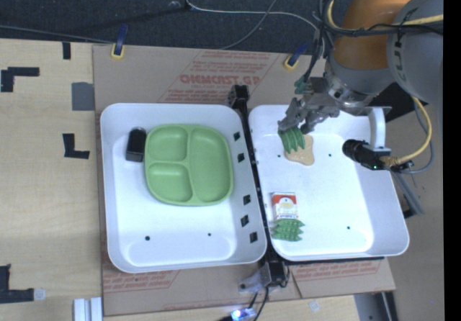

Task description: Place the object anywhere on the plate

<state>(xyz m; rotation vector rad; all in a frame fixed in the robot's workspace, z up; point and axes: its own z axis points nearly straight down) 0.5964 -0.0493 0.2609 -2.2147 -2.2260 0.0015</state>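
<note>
Bins: two, side by side.
Plate (189, 165): one, green, left bin, beside one black block (135, 145).
Right bin: one beans-and-tan toy (297, 145), one packet (285, 216).
My gripper (304, 122): over the toy; grip unclear.

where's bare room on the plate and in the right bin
All three compartments of the green plate are bare; a black block borders its left edge. The right bin is bare right of the packet; it is crowded around the tool.
</note>
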